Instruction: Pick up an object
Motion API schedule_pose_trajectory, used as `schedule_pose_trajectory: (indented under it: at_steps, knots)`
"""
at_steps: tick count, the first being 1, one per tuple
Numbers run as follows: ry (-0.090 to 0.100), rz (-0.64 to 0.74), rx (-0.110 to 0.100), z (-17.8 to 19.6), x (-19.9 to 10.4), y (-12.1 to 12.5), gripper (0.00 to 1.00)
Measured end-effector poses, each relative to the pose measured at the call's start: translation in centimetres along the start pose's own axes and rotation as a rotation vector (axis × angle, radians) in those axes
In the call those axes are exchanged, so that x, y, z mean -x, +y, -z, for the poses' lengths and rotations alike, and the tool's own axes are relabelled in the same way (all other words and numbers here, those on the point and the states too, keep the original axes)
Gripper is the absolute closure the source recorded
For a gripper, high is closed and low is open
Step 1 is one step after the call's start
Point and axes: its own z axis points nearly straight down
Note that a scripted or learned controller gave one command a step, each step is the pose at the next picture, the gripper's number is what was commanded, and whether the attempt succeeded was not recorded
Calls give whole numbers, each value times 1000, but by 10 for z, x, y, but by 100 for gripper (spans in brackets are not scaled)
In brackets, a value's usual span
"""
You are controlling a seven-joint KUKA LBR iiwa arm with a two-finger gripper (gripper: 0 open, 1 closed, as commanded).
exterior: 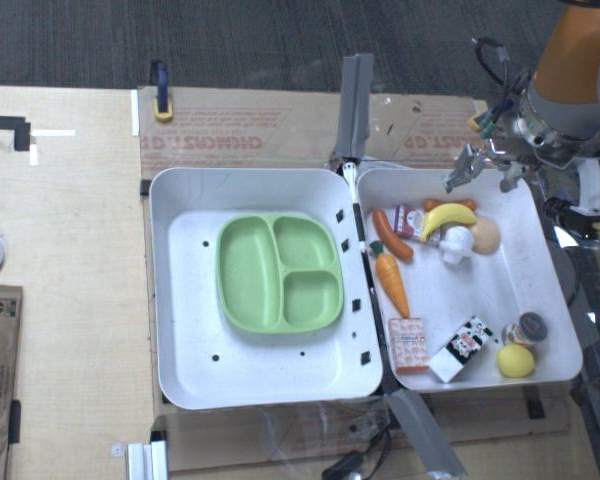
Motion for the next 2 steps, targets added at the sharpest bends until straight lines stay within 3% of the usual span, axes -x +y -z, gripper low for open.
schedule_pose_trajectory:
  at_steps: [1, 2]
  knots:
    - [-1, 67, 1, 39, 41, -29, 0]
    - [0, -203, -1, -29, 78, 15, 0]
